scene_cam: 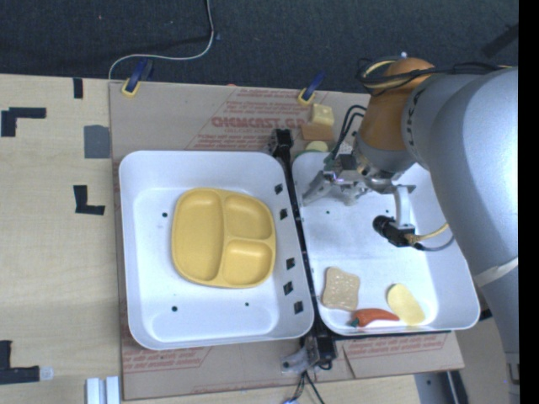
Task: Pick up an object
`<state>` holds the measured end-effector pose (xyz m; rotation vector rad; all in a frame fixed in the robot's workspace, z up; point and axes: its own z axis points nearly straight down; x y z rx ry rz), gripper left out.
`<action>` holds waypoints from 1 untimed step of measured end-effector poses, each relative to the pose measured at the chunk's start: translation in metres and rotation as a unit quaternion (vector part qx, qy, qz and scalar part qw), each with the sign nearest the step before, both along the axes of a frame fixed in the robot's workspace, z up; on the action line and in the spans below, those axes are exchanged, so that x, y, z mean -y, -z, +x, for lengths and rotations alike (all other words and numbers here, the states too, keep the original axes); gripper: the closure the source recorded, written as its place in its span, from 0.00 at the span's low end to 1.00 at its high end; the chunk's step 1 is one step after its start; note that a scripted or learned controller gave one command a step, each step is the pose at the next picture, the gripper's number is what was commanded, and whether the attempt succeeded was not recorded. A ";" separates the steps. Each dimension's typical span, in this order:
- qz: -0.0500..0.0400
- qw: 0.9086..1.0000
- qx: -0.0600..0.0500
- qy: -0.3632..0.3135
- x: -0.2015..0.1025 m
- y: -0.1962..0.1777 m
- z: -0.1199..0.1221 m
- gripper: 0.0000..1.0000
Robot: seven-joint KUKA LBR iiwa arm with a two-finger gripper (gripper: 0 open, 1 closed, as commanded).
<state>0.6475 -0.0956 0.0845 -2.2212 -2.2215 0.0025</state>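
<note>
Gripper [337, 183] hovering over right bin's [438, 263] far-left part; can't tell open or closed. Chili [373, 316] lying near edge, long axis left-right, stem end pointing left.

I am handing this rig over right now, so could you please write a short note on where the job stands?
Gripper: low over the far end of the right bin; nothing visible between its fingers.
Things: bread slice, orange carrot-like piece and yellow piece lie at the right bin's near edge. Yellow divided plate sits in the left bin.
Done: nothing picked.
Left: grasp one item and lift it.
</note>
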 end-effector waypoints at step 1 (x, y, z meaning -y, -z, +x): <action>-0.001 1.000 -0.003 -0.001 0.001 0.001 0.020 0.00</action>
